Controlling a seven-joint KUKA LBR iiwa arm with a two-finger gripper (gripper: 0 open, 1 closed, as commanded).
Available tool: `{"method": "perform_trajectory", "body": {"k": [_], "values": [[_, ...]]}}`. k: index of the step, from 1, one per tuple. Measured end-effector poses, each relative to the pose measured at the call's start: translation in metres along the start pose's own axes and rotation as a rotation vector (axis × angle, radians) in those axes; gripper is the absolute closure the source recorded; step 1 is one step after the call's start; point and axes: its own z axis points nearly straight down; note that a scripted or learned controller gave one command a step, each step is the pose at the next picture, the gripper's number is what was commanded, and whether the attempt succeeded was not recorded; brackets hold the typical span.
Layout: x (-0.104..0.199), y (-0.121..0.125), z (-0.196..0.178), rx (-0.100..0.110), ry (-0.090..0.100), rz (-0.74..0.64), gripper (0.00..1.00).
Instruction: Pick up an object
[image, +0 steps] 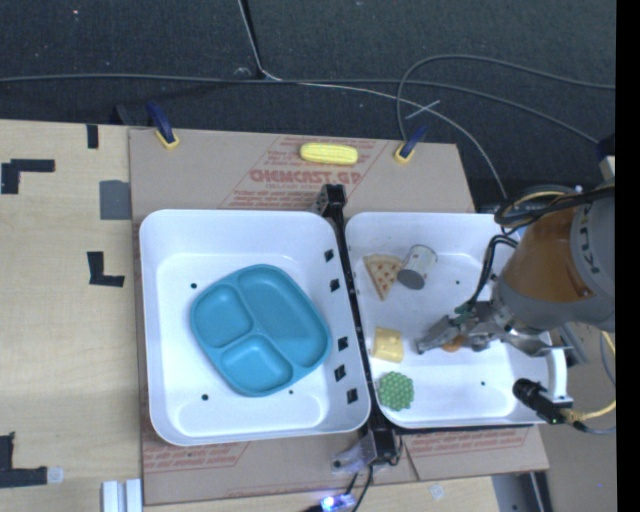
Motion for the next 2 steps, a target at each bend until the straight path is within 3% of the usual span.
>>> {"method": "perform_trajectory", "body": {"k": [1, 2], "values": [[-0.002, 0.001, -0.012, -0.005, -0.006, 0.000, 1.00], [-0.009, 0.005, -0.059, -0.004, -0.003, 0.001, 1.00]]}}
